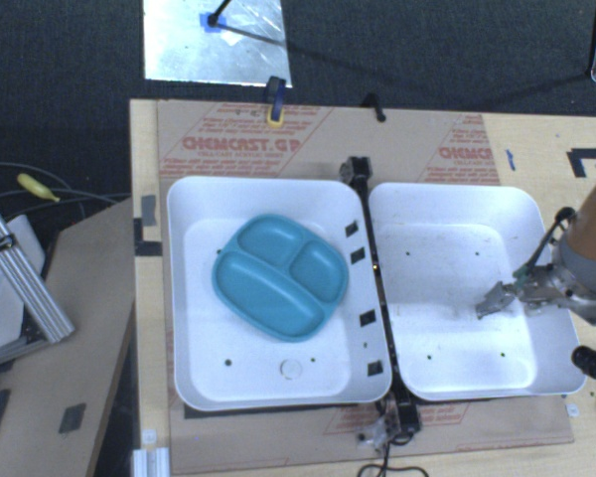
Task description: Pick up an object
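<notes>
A blue divided plate (280, 275) lies flat in the middle of the left bin (194, 366). A small pale round disc (291, 369) rests on the bin floor just in front of the plate. My gripper (491, 302) reaches in from the right and hangs low over the right side of the right bin (447, 217), pointing left. I see nothing in it. It is far from the plate, on the other side of the wall between the bins.
Black clips (362, 256) line the divider between the two bins. The bins sit on a cardboard sheet (238, 137) over the wooden bench. A metal frame (20, 286) stands off the bench at the left.
</notes>
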